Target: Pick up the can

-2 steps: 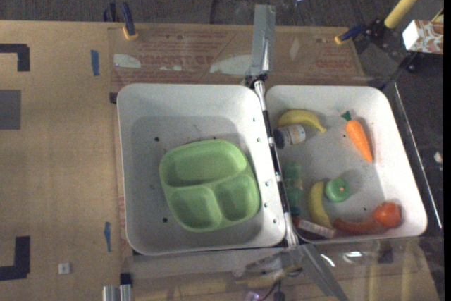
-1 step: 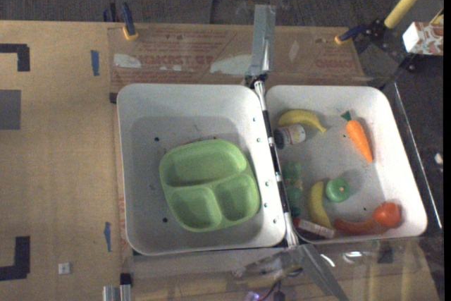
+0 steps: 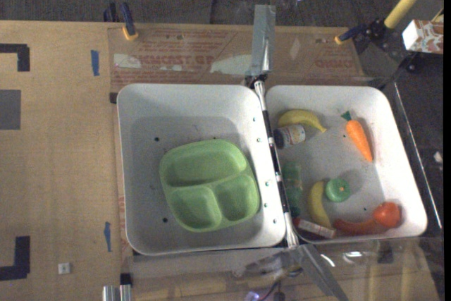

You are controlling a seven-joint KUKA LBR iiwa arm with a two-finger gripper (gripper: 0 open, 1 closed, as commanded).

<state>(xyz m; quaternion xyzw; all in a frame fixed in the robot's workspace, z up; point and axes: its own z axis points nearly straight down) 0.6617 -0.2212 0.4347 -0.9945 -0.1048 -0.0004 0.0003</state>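
A small can-like cylinder (image 3: 292, 134) with a pale label and a dark end lies on its side in the right bin (image 3: 394, 151), close to the left wall. It rests just below a yellow banana (image 3: 301, 118). A second slim cylinder (image 3: 314, 228), dark red and white, lies along the same bin's front wall, partly under another banana (image 3: 318, 204). I cannot tell which of the two is the can.
The right bin also holds a carrot (image 3: 360, 138), a green round piece (image 3: 337, 189), a translucent green object (image 3: 291, 185) and a red-orange pepper (image 3: 371, 220). The left bin (image 3: 141, 123) holds a green divided plate (image 3: 208, 183). A yellow-handled clamp (image 3: 394, 14) stands at the back right.
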